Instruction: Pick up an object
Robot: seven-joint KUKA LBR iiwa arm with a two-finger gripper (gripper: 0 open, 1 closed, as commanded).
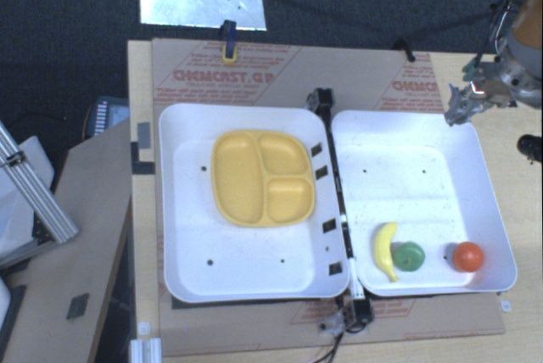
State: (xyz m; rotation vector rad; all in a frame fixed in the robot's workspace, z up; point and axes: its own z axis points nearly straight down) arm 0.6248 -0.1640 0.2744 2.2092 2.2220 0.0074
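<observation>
Arm is hanging at the far right corner of the right bin (484, 158), gripper (459, 110) sitting over the rim, nothing between its tips; spread or pressed together, cannot tell, too small. Pick candidates are lying along the right bin's near edge: banana (386, 249) touching the green ball (410, 256), orange ball (467, 255) apart near the corner. Probably the slight slant is collecting them there. Yellow divided tray (260, 178) is lying in the left bin (182, 209). Gripper is well apart from all three, so approach not yet begun; the orange ball looks easiest, being isolated.
</observation>
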